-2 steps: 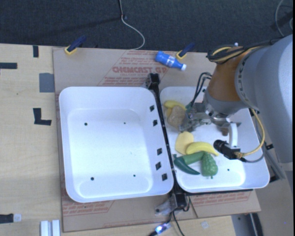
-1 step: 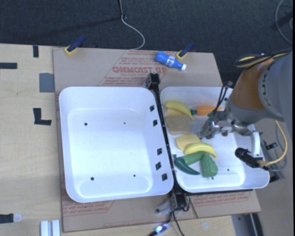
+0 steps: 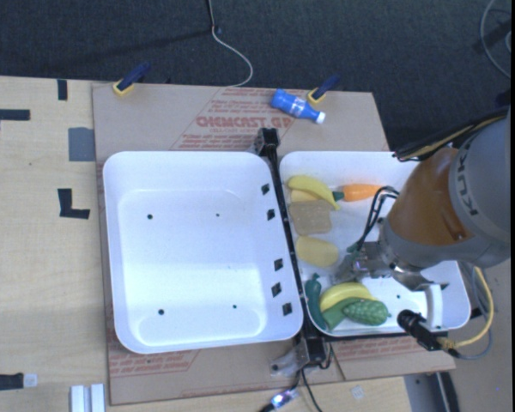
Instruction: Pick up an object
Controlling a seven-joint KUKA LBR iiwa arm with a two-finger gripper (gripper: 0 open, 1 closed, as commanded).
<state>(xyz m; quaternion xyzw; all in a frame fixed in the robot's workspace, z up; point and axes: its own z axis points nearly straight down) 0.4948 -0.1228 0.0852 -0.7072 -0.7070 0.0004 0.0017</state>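
White plastic makes up both shallow bins, side by side on a cardboard sheet [image 3: 232, 123] over the wooden bench. From where I stand the left bin [image 3: 120, 230] has nothing on its floor but a few small dark dots. The right bin [image 3: 326, 163] holds the toy food: a banana [image 3: 312, 187] near the far edge with a carrot [image 3: 359, 193] just beside it, a tan slice of bread [image 3: 311, 218] touching the banana's near side, and a pale yellow lemon-like piece [image 3: 317, 251] below that. Close to the near rim lie a second banana [image 3: 344, 294], a bumpy green vegetable [image 3: 365, 312] against it, and a dark green piece [image 3: 315, 296] along the divider.

Reaching in from the right, the grey arm with its orange band [image 3: 425, 204] hangs over the right bin, and its gripper [image 3: 358, 263] sits low between the lemon-like piece and the second banana. I cannot tell how it is set.

A blue bottle [image 3: 296, 106] lies on the cardboard beyond the bins.
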